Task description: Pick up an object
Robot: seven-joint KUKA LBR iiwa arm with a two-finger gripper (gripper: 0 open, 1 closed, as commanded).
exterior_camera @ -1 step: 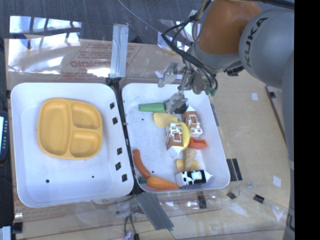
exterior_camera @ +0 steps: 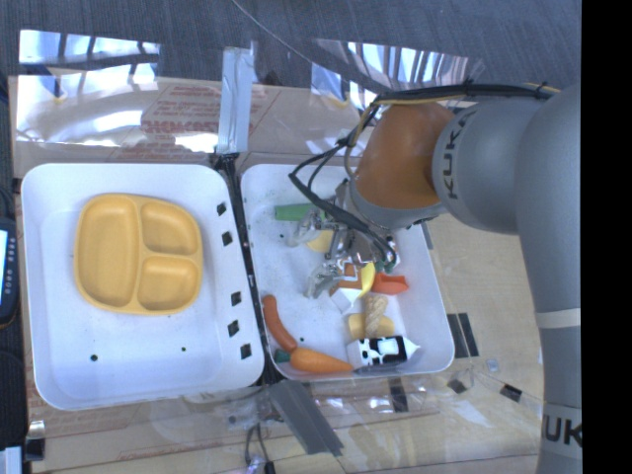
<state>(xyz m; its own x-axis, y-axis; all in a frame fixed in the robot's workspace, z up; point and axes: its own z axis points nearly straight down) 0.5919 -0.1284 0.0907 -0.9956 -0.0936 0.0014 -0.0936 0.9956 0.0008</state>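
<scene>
Object to lift is probably the small orange-and-white piece (exterior_camera: pixel 354 282) in the right bin (exterior_camera: pixel 259 265), toward its 4 o'clock side, just under the hand (exterior_camera: pixel 333 265), whose fingers I cannot tell spread or pressed; descend squarely, avoiding the yellow piece (exterior_camera: pixel 370 314) at 5 o'clock.

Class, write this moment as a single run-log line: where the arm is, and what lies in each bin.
arm: claw low in right bin | nearby: toy pile | front: sausage, carrot | left bin: yellow divided tray
</scene>
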